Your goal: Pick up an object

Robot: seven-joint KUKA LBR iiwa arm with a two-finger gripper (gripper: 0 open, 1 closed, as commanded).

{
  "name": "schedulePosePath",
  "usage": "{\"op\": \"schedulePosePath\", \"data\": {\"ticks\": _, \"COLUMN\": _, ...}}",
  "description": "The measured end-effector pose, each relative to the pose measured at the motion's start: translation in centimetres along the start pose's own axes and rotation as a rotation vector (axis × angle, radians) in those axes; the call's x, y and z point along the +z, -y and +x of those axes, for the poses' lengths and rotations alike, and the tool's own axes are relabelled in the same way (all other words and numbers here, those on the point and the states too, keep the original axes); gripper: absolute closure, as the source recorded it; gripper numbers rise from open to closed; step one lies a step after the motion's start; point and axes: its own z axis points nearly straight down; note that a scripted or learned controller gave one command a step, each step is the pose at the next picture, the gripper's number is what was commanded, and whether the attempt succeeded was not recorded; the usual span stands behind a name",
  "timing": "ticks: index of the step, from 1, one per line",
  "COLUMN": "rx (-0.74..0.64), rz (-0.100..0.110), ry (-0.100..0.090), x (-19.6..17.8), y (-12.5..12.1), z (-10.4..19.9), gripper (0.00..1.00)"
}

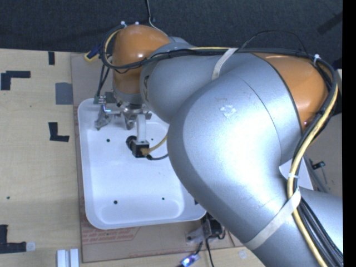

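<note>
My pincer hangs over the upper end of the white bin, close to its upper left corner, just under the orange band of my wrist. From this angle I cannot tell whether it is open or closed, nor whether it touches the bin floor, and I see nothing gripped in it.

I cannot tell where the object to pick up lies. My own arm sweeps across the whole right side of the frame and hides the bin's right edge and everything beyond it.

Below my pincer the bin's white floor shows down to the rounded lower rim, marked with a few small dark dots. The left wall of the bin runs just beside my pincer, and the upper rim is right behind it. Left of the bin lies the tan worktop, with black tape marks and a grey patch in the upper left of the frame.
</note>
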Motion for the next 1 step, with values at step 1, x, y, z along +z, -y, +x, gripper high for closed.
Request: {"op": "schedulePosePath", "data": {"ticks": 1, "rx": 0.005, "rz": 0.0, "ry": 0.003, "x": -1.2, "y": -0.12, "z": 2.38, "gripper": 1.0}}
